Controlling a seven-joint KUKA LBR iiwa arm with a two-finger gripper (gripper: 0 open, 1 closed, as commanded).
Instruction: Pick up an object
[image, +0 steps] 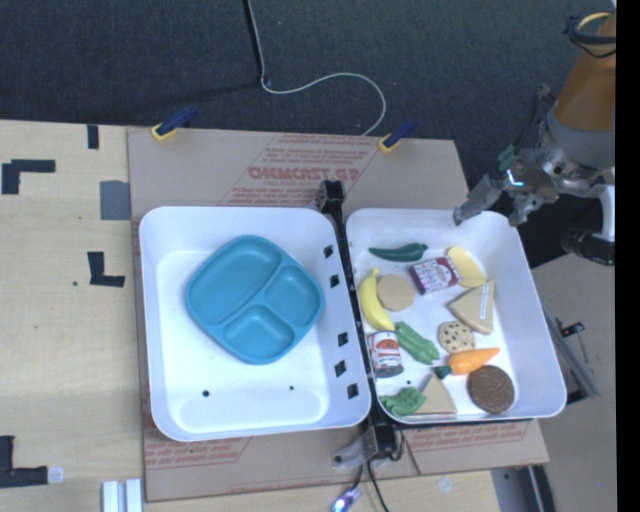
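While no item is yet between the fingers, the step in hand reads as the approach, and it is best done by choosing a piece with free space around it and descending straight over its middle.

Camera view, contents of the right shallow white plastic bin (536, 330):
- dark green toy chilli pepper (398, 252), near the far edge, lying apart from its neighbours: judged the easiest pick.
- yellow toy banana (372, 299), along the left wall, touching the round tan toy biscuit (395, 292).
- small red-and-white toy packet (433, 274), beside the yellow toy lemon (465, 266).
- pale toy cheese wedge (474, 309), right of centre.
- orange toy carrot (468, 361) and round brown toy patty (491, 388), toward the near right corner; crowded, so a grasp there risks nudging neighbours.

Left shallow white plastic bin (160, 320): blue three-compartment plastic plate (254, 297), resting near its centre.

Arm: grey KUKA arm with orange band (585, 95) reaches in from the right, wrist tilted down and leftward. Two-finger gripper (487, 203) hovers over the far right corner of the right bin, above the lemon; its dark fingers appear spread and hold nothing.
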